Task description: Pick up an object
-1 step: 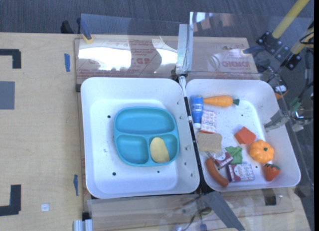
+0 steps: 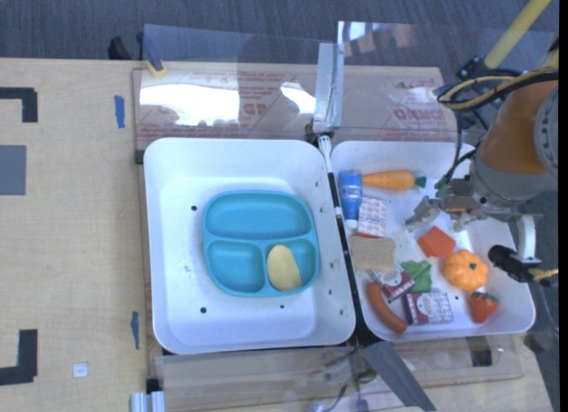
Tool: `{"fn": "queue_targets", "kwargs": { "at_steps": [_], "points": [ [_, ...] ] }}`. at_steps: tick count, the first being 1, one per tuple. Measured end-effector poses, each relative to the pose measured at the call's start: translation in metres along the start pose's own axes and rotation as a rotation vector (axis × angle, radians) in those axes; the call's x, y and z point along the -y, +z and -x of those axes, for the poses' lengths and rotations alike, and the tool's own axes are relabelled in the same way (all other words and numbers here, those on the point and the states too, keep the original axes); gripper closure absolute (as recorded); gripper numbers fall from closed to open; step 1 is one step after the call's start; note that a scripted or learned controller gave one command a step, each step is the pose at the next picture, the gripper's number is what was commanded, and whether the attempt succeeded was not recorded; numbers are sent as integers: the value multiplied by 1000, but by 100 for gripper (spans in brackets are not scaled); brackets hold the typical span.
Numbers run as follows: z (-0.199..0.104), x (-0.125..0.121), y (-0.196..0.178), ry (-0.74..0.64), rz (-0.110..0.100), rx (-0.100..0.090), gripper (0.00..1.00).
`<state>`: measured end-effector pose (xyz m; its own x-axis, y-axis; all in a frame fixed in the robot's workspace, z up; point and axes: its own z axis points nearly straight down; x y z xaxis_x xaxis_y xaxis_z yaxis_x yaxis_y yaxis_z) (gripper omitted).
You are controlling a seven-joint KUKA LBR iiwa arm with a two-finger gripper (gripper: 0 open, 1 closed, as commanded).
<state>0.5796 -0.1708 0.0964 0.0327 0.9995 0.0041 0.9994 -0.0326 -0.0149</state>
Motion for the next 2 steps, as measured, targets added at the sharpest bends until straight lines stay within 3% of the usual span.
{"fn": "queue_targets", "kwargs": {
  "at_steps": [1, 2],
  "points": [
    [11, 26, 10, -79, 19, 5, 0],
    [12, 25, -1, -77, 24, 7, 100]
  ]
}}
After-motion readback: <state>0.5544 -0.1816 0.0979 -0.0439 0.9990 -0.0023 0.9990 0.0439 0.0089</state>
